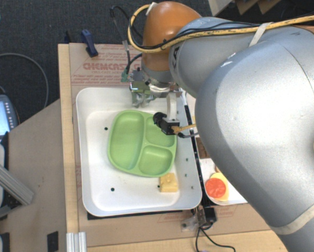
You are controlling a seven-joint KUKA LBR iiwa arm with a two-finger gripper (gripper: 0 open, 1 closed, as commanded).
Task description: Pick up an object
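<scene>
Left bin [94, 193], centre-left of frame: white, shallow. A green divided plate [141, 143] with three compartments lies flat in its middle. A small pale yellow block [169, 183] sits on the bin floor just beside the plate's lower right edge, near the bin's right wall.

Gripper [142, 94], upper centre of frame: hangs under the orange band of the arm [251, 98], above the bin's far rim and just beyond the plate's upper edge. Its fingers are hidden among wrist hardware, so their opening cannot be told. Nothing is seen between them.

A black fitting [165, 124] with a cable sits over the plate's upper right compartment.

Right bin [236, 197], lower right: largely covered by the grey arm. An orange-red round object [217, 187] lies at its near left corner.
</scene>
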